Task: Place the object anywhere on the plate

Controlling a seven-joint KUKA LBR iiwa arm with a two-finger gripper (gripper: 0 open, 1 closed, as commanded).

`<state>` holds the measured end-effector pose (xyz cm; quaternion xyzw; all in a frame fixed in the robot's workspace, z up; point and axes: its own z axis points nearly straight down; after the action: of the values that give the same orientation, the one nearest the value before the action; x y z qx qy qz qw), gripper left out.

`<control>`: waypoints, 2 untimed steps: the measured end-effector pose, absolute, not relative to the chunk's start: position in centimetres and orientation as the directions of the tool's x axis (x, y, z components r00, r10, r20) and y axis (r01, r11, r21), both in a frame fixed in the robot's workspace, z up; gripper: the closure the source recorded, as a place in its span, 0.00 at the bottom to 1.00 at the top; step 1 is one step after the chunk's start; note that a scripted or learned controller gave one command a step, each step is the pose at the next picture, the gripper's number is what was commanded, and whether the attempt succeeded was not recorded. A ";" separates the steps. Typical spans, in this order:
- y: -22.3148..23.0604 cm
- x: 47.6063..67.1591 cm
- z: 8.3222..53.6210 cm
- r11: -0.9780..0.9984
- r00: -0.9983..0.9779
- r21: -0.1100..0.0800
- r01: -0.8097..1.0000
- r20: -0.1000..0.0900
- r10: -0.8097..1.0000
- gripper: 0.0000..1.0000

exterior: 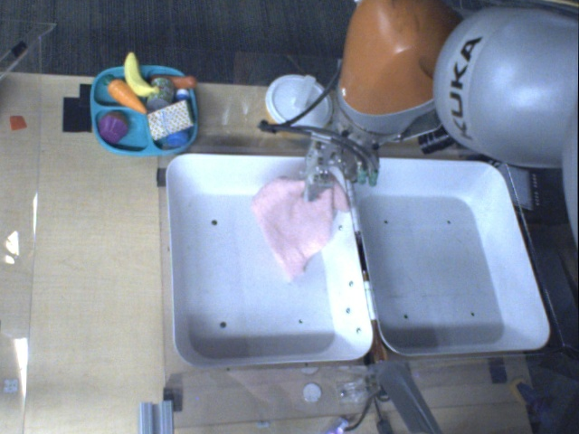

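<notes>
1. The word "KUKA" reads in dark letters on the grey arm (507,80) at the upper right, next to its orange band (398,48).
2. The hand (323,181) hangs over the back right part of the left bin (194,333), just beside the wall it shares with the right bin (516,333).
3. The hand's fingers are closed on the upper edge of a pink cloth (294,224), which hangs from them and spreads down toward the bin's floor.
4. The cloth lies in the upper right area of the left bin; whether its lower end touches the floor cannot be told.
5. A white cup-like container (291,99) sits on the wooden surface (81,287) behind the left bin, near the arm.
6. A blue divided plate (137,144) rests on the surface at the upper left, well apart from the cloth, holding toy food including a banana (137,75) and a carrot (125,95).
</notes>
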<state>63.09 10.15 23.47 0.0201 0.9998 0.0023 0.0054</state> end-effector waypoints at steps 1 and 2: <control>14.8 60.3 22.2 1.000 -1.000 0.004 -0.006 -0.009 -0.006 1.00; 19.2 57.6 22.6 1.000 -1.000 0.005 -0.006 -0.008 -0.006 1.00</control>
<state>57.60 19.18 22.55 -0.0029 1.0000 0.0024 0.0041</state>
